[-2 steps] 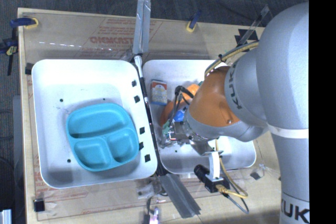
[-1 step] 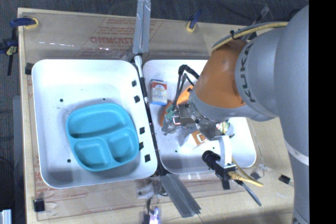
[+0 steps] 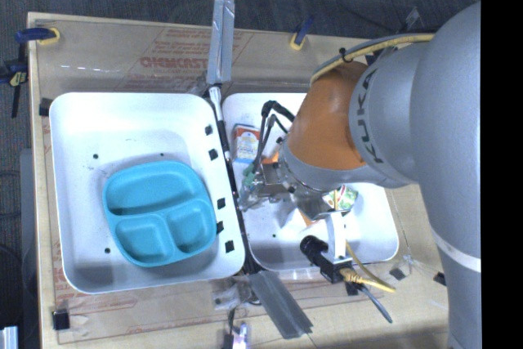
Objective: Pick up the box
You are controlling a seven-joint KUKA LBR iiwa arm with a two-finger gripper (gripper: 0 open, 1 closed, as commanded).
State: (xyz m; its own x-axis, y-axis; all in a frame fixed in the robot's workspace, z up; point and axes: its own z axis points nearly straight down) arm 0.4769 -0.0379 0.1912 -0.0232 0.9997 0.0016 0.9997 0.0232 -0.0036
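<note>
A small orange and white box (image 3: 244, 141) lies in the right bin (image 3: 376, 245), near its far left corner against the dividing wall. The arm's orange band and grey wrist cover most of that bin. The gripper (image 3: 261, 185) reaches down close to the bin's left wall, just in front of the box. Nothing can be seen held in it.
A blue divided tray (image 3: 159, 211) lies in the left bin (image 3: 82, 143). A green and white crumpled packet (image 3: 342, 197) peeks out from under the wrist in the right bin. The metal divider bar (image 3: 221, 41) runs between the bins at the far side.
</note>
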